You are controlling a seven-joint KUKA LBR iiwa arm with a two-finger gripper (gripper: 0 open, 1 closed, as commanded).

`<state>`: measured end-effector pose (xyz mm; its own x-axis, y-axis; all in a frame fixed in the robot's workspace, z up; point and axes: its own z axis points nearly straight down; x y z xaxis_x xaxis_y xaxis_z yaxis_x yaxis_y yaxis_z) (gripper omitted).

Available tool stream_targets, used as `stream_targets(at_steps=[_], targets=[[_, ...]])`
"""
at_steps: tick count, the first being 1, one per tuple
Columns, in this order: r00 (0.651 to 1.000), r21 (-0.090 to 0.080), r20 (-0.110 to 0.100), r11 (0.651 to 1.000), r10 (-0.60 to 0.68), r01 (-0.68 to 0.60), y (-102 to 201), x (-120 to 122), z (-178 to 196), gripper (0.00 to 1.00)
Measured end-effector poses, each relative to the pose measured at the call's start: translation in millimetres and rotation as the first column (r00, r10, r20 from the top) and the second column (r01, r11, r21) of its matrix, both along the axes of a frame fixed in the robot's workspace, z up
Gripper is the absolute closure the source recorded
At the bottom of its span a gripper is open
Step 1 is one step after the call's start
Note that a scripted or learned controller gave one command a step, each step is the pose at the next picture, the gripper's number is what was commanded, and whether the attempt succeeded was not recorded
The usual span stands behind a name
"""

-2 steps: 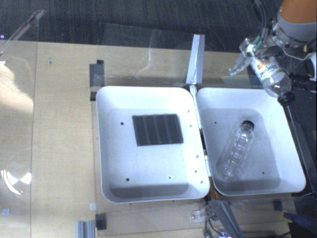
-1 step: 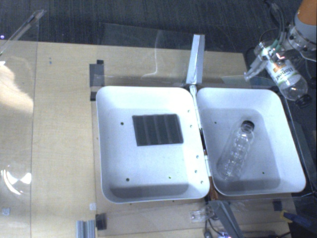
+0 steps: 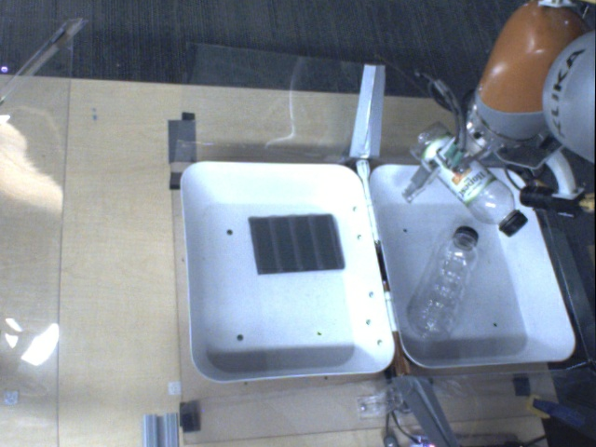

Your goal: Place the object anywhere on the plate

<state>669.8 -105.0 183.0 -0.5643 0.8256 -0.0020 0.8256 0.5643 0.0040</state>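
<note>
Here, largest first.

Bench: a pale wooden top that bears both bins; clear panels stand along its left side and far edge, catching glare.

Left bin: a shallow white tray with rounded corners, sitting just beside the right bin, the two rims almost touching along the middle.

Right bin: a shallow white tray of similar build, nearest the arm; the bottle lies inside it.

Arm: grey with an orange band above the wrist, reaching in from the right and hanging over the far corner of the right bin.

Plate: a dark, ribbed rectangular slab lying flat near the middle of the left bin, well apart from the bottle.

Bottle: a clear plastic bottle with a dark cap, lying on its side on the floor of the right bin, tilted so the cap end points toward the far right and the base toward the near left. It rests apart from the gripper.

Gripper: poised above the far part of the right bin, just beyond the bottle's cap end; cables and a label crowd the wrist, and whether the fingers are released or clenched cannot be told.
</note>
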Motion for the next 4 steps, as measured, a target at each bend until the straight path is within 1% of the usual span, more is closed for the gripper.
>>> stream_targets(at_steps=[1,2,3,4], targets=[[0.995,0.000,0.006,0.995,-0.102,0.102,58,0,117,1.00],[0.995,0.001,0.013,0.995,-0.098,0.098,60,2,128,1.00],[0.887,-0.003,0.002,0.887,0.462,-0.462,72,-55,92,1.00],[0.887,-0.003,0.002,0.887,0.462,-0.462,72,-55,92,0.00]])
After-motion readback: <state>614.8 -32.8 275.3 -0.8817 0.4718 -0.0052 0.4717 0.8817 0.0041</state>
